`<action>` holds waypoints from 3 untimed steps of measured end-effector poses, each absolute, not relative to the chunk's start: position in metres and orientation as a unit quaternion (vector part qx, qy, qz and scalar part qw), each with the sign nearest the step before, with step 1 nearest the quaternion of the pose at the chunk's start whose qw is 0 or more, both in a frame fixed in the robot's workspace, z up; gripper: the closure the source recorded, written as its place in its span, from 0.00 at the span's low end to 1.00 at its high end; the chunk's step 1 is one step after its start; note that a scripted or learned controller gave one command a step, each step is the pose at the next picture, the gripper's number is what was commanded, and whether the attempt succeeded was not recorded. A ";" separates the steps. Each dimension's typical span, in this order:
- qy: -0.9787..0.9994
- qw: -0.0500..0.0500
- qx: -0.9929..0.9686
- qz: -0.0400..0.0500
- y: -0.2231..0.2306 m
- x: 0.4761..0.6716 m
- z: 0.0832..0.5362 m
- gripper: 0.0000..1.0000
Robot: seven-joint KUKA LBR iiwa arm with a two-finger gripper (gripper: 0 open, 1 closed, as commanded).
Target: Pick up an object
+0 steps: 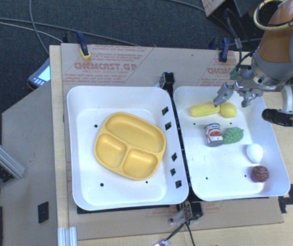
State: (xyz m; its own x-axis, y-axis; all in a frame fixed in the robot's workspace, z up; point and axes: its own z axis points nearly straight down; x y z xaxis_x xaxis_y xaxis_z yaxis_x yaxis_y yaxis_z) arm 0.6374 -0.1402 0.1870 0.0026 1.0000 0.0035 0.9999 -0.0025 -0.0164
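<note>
1. So the gripper (235,97) is up at the far end of the right bin (274,152), with its two fingers spread apart and nothing between them
2. It's hanging right over the lemon (229,110), which sits near the bin's far wall, and the corn cob (203,109) lies just to the left of the lemon, pretty much touching it
3. A bit nearer the camera there's a small can (214,135) with a red label lying on its side, and a green bumpy thing (233,135) that looks like broccoli or grapes is snug against its right side
4. Further toward the near right corner there's a white egg (254,151), and past that a dark reddish round fruit (260,174), the two sitting apart from each other
5. The left bin (79,137) just has a yellow divided plate (130,145) in the middle, three compartments, lying flat
</note>
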 end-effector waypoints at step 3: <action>-0.707 0.003 -0.707 0.002 -0.140 0.642 0.082 0.00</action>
State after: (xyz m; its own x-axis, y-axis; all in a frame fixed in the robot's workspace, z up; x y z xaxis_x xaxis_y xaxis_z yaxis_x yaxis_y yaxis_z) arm 0.6416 -0.1405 0.0816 0.0007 1.0000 0.0015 1.0000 -0.0007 -0.0076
